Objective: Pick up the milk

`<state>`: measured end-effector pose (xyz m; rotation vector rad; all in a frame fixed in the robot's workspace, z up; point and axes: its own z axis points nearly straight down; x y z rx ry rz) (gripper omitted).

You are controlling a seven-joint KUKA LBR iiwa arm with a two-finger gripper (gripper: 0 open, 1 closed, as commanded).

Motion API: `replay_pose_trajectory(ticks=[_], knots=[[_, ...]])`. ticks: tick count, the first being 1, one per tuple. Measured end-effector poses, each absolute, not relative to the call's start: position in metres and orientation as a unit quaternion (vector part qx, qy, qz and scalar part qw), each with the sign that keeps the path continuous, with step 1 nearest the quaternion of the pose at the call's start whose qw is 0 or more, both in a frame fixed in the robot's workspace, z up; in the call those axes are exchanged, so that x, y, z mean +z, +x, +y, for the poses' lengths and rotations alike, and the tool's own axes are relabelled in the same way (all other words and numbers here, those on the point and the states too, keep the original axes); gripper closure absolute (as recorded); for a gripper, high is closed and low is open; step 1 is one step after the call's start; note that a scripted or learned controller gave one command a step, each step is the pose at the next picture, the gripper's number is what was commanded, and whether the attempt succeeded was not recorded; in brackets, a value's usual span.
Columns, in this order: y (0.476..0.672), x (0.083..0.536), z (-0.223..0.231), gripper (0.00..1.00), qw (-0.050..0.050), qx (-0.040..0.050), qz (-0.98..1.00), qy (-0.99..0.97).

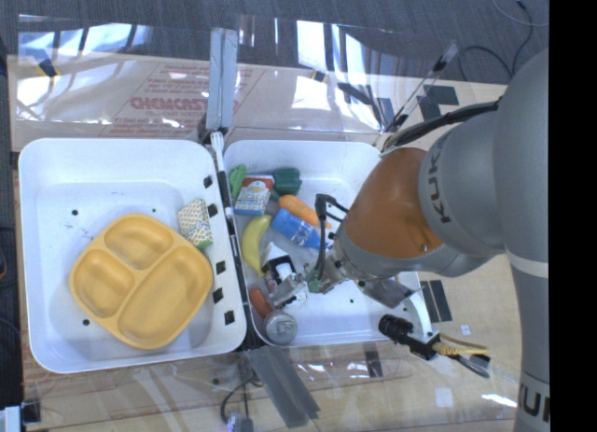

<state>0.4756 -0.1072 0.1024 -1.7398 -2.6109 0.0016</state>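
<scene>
Gripper (287, 290) low in right bin (359, 326), near its 7 o'clock corner, above can (281, 328); can't tell finger state. Milk (253, 195) at bin's 10 o'clock, by the divider, well apart from gripper at its 12 o'clock. Banana (253, 243) just below milk, blue pack (297, 229) and carrot (299, 207) at its 4 o'clock. Yellow tray (140, 280) in left bin (56, 178), small patterned carton (194, 221) at tray's 1 o'clock.

two white bins (56, 178), one yellow tray (140, 281), one banana (253, 242), one can (281, 328), one milk carton (253, 197)
</scene>
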Motion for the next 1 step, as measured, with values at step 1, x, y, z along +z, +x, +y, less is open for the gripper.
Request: replay_pose_trajectory(ticks=[1], knots=[[0.476, 0.112, -0.1074, 1.0, 0.002, 0.0006, -0.833, -0.553]])
